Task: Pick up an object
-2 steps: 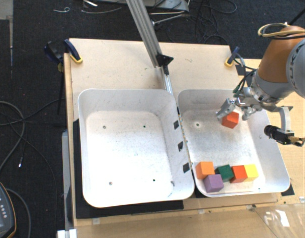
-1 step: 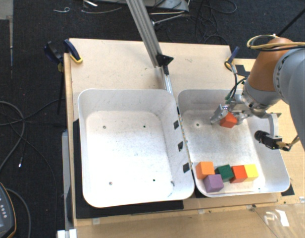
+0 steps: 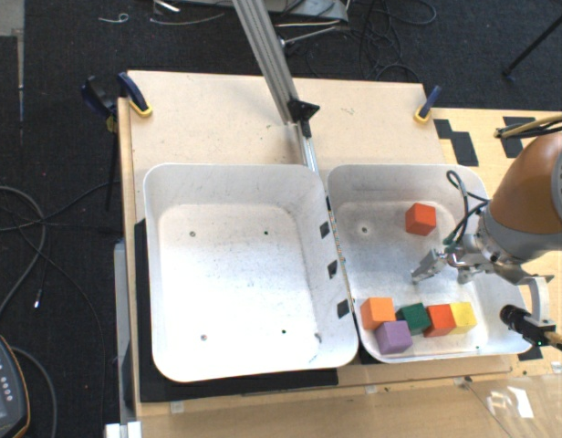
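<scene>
Camera view: pincer (image 3: 429,266) spread, holding nothing, over right bin (image 3: 352,186), above block cluster (image 3: 416,321).

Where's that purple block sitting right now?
The purple block lies in the right bin, at its near edge, at the front of a cluster, touching the orange block and the green block.

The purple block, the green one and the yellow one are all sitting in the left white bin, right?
Not quite. The camera view shows the purple block, the green block and the yellow block sitting in the right white bin, not the left one.
</scene>
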